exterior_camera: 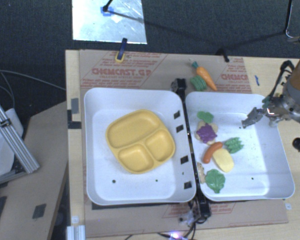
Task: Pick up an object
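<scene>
- Two shallow white bins sit side by side on a cardboard-covered bench; the left bin [92,184] holds a yellow divided tray [140,140], well away from the pincer.
- At the right bin [275,181], the grey arm reaches in from the right, its pincer [252,118] hanging over the bin's upper right part, nothing between its tips; whether they are spread or pressed together cannot be told.
- Toy foods lie clustered in the right bin's left half, below and to the left of the pincer, apart from it.
- Nearest the pincer is a green leafy piece [233,145]; just beyond it, an orange sausage-shaped toy [212,152] lies with its long axis on a slant, upper end toward the pincer, lower end pointing away toward the bin's near left.
- Touching the sausage on its lower right side is a pale yellow oval piece [223,160].
- Farther left sit a purple bunch [206,132] and a small green piece [205,116]; a green broccoli-like toy [215,180] lies at the cluster's lower end.
- Outside the bins, above and left of the pincer, a toy carrot [206,77] rests on the cardboard, leafy end pointing up-left, beside a green block [198,83].
</scene>
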Motion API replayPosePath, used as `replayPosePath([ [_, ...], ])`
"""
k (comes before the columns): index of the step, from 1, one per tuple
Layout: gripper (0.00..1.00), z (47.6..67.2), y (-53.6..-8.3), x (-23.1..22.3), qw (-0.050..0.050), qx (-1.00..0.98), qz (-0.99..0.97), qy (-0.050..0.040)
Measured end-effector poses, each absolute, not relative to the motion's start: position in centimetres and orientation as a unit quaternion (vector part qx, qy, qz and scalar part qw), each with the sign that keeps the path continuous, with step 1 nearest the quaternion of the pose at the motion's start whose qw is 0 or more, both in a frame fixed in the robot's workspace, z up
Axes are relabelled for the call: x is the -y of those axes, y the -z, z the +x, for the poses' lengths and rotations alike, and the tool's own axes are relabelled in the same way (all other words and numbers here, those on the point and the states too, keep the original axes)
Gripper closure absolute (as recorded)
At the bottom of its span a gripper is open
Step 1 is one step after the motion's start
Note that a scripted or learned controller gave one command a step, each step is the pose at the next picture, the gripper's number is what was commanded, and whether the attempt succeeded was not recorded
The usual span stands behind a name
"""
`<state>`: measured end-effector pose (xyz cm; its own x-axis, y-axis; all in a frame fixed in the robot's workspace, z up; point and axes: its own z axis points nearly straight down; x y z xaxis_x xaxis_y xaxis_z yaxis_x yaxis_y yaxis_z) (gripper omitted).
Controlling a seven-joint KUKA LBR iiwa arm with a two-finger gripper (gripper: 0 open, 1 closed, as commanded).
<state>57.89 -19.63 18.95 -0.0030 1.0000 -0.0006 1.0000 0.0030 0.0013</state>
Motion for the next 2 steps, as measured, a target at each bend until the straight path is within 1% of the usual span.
replayPosePath([
  [1,0.0,48.1,-10.4,8.5,-0.008,-0.71,0.704,0.0019],
  [2,0.0,55.1,-8.4,8.9,0.002,-0.709,0.705,-0.0018],
])
